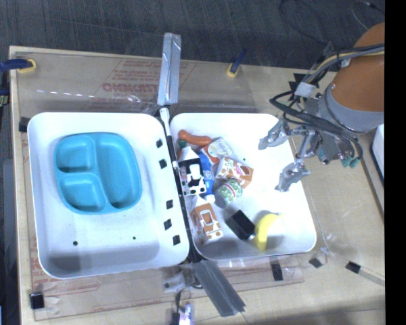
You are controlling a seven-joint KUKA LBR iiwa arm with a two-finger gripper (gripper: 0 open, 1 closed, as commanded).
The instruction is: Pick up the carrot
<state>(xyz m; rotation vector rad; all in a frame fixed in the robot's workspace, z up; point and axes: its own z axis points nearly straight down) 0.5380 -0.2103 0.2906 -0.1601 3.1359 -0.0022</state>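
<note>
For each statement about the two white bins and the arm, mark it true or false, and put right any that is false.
1. The blue divided tray lies in the left bin. True.
2. The carrot lies in the left bin. False: it lies at the far left corner of the right bin.
3. The tool holds the carrot. False: its fingers are spread open with nothing between them, over the right side of the right bin.
4. A yellow banana lies near the front of the right bin. True.
5. The banana lies on the blue tray. False: it lies beside a black block.
</note>
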